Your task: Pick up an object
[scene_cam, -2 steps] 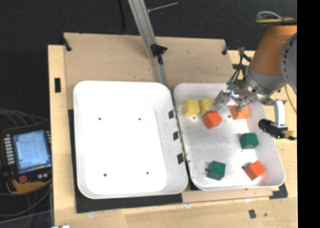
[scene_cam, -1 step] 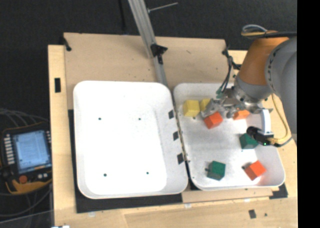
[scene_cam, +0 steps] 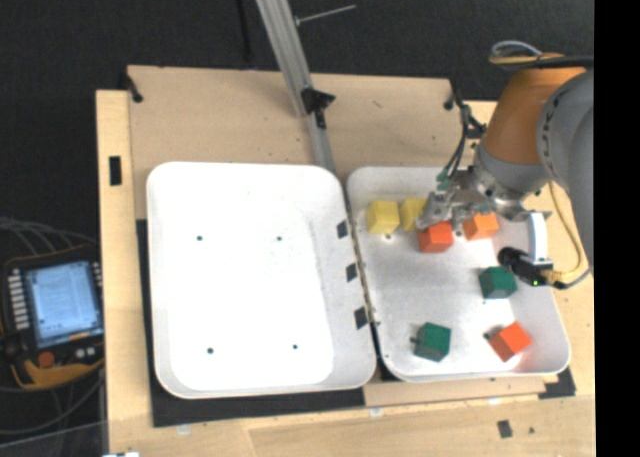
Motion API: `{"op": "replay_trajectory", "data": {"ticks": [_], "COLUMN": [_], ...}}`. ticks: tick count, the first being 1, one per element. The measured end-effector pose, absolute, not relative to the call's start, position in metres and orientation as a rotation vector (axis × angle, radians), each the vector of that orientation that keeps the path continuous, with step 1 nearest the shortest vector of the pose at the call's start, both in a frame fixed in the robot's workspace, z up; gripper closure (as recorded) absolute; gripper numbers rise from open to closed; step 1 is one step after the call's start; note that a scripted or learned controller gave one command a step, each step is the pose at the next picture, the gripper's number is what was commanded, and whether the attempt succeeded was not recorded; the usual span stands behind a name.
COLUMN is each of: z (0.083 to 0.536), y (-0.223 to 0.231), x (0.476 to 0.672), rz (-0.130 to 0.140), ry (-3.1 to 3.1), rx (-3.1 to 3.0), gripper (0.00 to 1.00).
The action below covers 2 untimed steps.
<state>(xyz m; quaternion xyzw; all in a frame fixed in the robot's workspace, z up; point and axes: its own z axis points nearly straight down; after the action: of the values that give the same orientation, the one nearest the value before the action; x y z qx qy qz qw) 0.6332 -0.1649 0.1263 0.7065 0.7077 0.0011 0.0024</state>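
Orange block (scene_cam: 434, 238) beneath end effector (scene_cam: 441, 209); yellow block (scene_cam: 382, 216) beside, near bin's (scene_cam: 460, 370) far edge.

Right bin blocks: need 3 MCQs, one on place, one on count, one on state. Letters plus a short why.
1. Where is the gripper?
A. over the left bin
B. over the right bin's far side
C. off the bench

2. How many green blocks lie in the right bin?
A. one
B. two
C. four

3. How do the two yellow blocks sit?
A. side by side
B. stacked
C. in separate bins

Key:
1 B, it hangs by the orange block.
2 B, one green block near the front, another green block to its right.
3 A, yellow block adjoins the second yellow block.
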Motion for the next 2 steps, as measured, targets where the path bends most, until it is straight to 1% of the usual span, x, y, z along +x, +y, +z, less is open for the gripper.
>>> {"op": "replay_trajectory", "data": {"ticks": [1,2], "z": [0.184,0.233], "y": [-0.175,-0.177], "x": [0.638,0.631], "rz": [0.005,0.004], "ry": [2.215,2.214], "rx": [2.218,2.221], "gripper": [1.0,1.0]}}
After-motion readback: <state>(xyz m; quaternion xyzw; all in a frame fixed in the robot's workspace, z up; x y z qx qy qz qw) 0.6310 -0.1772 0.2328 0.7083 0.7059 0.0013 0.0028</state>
